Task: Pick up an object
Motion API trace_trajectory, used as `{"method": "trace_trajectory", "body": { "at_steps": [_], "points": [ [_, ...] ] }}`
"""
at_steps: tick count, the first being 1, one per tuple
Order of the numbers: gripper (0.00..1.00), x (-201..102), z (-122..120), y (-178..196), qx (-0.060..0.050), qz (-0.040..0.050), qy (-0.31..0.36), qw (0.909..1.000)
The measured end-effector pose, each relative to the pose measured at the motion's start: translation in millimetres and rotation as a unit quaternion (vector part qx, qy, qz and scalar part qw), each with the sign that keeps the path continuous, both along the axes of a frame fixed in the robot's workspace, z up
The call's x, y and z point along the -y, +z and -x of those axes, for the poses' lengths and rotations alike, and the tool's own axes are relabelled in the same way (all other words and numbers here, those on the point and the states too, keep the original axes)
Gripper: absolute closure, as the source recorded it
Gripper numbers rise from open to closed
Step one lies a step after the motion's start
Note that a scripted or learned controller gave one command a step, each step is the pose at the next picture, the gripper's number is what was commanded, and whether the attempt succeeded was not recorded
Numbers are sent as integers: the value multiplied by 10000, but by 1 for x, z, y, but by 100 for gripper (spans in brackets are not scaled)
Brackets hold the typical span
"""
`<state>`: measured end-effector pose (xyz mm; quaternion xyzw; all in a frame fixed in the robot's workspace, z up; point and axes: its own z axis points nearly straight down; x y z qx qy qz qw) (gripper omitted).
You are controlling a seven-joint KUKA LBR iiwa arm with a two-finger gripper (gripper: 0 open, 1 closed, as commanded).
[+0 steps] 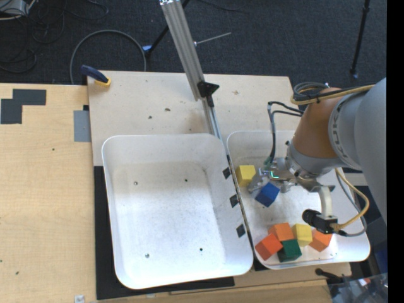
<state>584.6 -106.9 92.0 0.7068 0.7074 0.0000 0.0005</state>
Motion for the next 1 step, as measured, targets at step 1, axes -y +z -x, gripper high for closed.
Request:
{"method": "trace_trajectory", "body": {
  "at_steps": [1],
  "points": [
    [0,-9,-5,0,3,6,-2,10000]
  ]
}}
